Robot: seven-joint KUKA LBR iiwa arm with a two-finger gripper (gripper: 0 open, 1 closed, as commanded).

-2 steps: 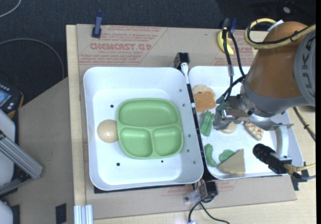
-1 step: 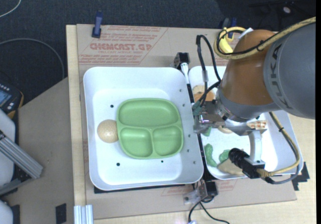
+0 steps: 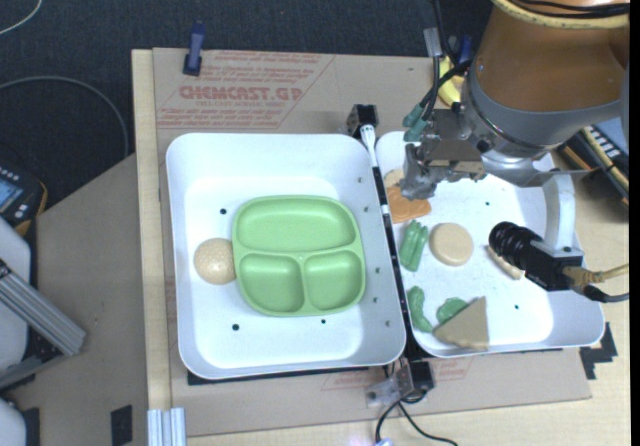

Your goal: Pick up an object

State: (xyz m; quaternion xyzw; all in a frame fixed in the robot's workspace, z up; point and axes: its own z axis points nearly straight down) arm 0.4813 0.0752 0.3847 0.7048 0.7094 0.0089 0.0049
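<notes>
My gripper [image 3: 416, 182] hangs low over the far left corner of the right bin [image 3: 530, 329]. Directly beneath it lies a flat orange piece [image 3: 409, 204], partly hidden by the gripper. Just in front of that are a green pod [image 3: 412, 245] and a round beige disc [image 3: 451, 243]. Near the bin's front edge sit a small green piece [image 3: 417, 306], another green piece [image 3: 452, 309] and a tan wedge [image 3: 466, 326]. Nothing visibly hangs from the gripper.
The left bin [image 3: 195, 169] holds a green divided plate [image 3: 298, 254] with a beige round ball [image 3: 214, 260] beside its left edge. The bins' shared wall [image 3: 385, 224] runs just left of the gripper. A brown board [image 3: 240, 89] lies under both bins.
</notes>
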